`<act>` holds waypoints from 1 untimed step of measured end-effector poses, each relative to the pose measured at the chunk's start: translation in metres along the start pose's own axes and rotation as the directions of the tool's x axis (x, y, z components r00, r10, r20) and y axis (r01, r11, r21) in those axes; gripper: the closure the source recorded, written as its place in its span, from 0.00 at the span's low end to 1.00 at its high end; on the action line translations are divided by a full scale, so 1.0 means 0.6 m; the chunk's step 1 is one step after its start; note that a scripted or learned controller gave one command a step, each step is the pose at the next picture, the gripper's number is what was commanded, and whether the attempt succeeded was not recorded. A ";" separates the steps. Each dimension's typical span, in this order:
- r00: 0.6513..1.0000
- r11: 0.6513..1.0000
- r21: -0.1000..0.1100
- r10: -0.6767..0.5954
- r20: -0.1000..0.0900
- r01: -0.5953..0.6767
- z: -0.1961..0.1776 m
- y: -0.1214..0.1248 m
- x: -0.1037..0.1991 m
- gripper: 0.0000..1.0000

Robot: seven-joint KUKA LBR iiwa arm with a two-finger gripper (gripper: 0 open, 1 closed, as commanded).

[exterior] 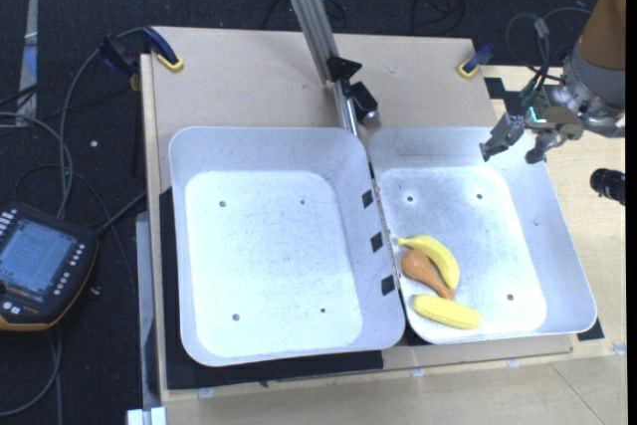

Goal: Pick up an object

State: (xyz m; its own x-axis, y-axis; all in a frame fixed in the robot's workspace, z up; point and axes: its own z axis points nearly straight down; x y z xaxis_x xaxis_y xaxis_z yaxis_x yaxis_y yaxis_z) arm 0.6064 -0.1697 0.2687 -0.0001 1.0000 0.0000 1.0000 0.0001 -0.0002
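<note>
Camera view: two white bins lie side by side on the bench, and the right bin serves as landmark. Above its upper right corner hangs the gripper, fingers apart with nothing between them, apparently. By its near left wall lie a curved banana, an orange pear-like fruit, and a small yellow fruit.

left bin | pendant on floor | metal pole

Both bins look like matt white plastic, finely speckled. The bench is pale, unvarnished-looking wood board. The bananas and the orange piece show a smooth, slightly glossy skin, apparently plastic.
</note>
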 end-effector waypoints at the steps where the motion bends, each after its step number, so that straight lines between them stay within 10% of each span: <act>1: 1.000 1.000 0.000 0.000 0.000 0.000 0.000 0.000 0.000 0.00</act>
State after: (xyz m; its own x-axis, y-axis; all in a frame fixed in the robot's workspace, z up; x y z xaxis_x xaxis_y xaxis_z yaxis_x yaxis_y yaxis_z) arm 0.6064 -0.1697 0.2687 -0.0001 1.0000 0.0000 1.0000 0.0001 -0.0003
